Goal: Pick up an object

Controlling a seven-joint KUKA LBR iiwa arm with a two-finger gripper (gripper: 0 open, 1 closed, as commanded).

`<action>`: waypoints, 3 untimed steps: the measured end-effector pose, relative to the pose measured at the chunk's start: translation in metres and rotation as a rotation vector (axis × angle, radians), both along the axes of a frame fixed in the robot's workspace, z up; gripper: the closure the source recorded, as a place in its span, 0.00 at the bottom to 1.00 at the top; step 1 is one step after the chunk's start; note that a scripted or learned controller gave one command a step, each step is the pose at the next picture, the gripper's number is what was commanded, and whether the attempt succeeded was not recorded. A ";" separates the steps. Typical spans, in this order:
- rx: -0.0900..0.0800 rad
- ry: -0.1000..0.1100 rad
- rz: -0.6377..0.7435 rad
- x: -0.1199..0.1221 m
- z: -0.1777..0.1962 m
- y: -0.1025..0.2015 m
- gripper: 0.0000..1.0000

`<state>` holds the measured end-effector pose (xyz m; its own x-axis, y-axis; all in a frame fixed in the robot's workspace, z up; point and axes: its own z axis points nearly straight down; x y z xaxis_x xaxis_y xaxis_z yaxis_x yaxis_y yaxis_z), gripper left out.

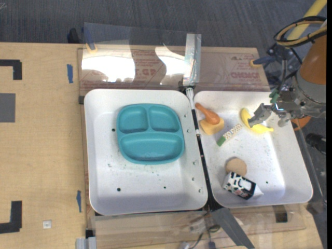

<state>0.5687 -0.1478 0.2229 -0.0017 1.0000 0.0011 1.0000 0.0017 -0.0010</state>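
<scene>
My gripper [270, 120] hangs over the upper right part of the right bin [295, 191], reaching in from the right. It is open, its fingers [258, 117] spread on either side of the right half of a yellow banana-shaped toy [248, 119], which lies on the bin floor. Whether the fingers touch the toy is unclear. Also in this bin are an orange carrot-like toy [206, 112] on a yellow piece [211, 126], a green and white stick [230, 134], a brown round piece [236, 165] and a black and white carton [239, 185].
A teal divided plate [150, 133] lies in the left bin [104, 180]. A clear plastic sheet and a taped strip [192, 58] stand behind the bins. Black and yellow cables [295, 32] hang at the upper right near the arm.
</scene>
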 end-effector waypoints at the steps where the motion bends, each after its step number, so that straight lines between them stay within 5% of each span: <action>1: -0.002 -0.007 0.003 0.033 -0.115 -0.026 0.00; 2: -0.003 -0.006 -0.181 0.035 -0.057 -0.036 0.00; 3: -0.002 -0.005 -0.130 0.053 -0.134 -0.035 0.00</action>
